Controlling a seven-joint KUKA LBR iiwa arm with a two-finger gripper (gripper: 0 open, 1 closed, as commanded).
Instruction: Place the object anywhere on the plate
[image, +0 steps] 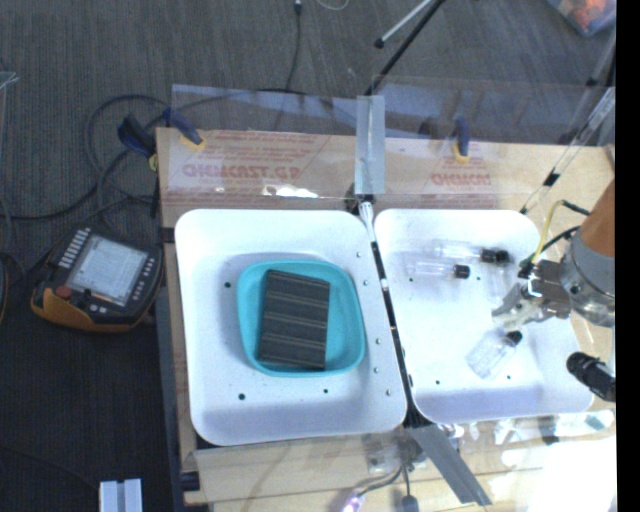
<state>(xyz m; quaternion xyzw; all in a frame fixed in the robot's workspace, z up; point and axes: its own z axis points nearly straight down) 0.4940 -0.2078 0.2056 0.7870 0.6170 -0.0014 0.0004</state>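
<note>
— Where did the block sit?
— A dark ribbed slab (294, 319) lay flat on the glossy teal plate (349, 330), mid left bin (200, 300).
— And the gripper?
— The gripper (520, 305) hovered by the right bin's (440, 395) right edge, above clear vials (490, 352); its grip could not be made out.
</note>
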